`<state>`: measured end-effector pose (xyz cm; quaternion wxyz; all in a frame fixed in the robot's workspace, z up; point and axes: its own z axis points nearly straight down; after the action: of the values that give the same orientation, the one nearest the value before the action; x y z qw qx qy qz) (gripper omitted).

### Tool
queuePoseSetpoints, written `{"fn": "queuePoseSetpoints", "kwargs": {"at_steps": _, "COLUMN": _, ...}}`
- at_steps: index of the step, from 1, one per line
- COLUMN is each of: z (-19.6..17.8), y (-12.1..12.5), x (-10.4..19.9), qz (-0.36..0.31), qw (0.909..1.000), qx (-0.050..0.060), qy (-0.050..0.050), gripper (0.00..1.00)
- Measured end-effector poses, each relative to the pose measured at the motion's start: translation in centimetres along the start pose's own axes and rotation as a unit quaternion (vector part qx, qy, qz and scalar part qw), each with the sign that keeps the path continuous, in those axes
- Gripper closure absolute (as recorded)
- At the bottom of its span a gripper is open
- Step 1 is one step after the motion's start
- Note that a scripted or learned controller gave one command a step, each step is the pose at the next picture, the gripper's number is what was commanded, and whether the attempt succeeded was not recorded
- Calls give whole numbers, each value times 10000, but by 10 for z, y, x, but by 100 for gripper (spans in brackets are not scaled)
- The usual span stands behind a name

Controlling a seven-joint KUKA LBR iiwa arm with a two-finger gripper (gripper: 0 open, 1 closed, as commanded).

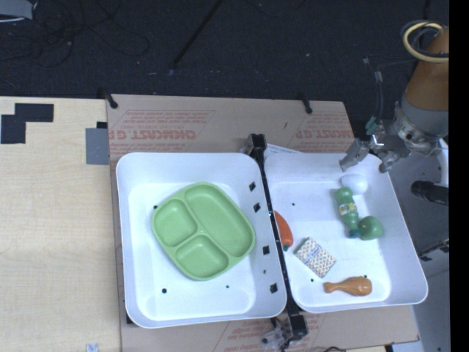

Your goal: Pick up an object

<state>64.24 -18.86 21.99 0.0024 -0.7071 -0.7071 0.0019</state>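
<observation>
Bottle (347,205), green with a white cap, lies in the right bin (399,218), a green ball (371,228) touching its lower end. Gripper (370,151) hangs above that bin's upper right corner, jaws spread wide, nothing between them. Patterned packet (316,257) and brown drumstick toy (349,287) lie below the bottle; green divided plate (203,230) sits in the left bin (139,196).

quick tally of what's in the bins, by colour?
Green: 3, plate, bottle, ball
Orange: 1, carrot-like piece by the divider
Tan: 1, drumstick
Patterned white: 1, packet
Total: 6
</observation>
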Motion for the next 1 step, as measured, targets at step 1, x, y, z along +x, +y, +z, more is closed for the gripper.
{"fn": "queuePoseSetpoints", "kwargs": {"at_steps": 1, "z": 60, "y": -9, "x": -1, "qz": 2, "qw": 10000, "qx": 12, "qy": 6, "gripper": 0}}
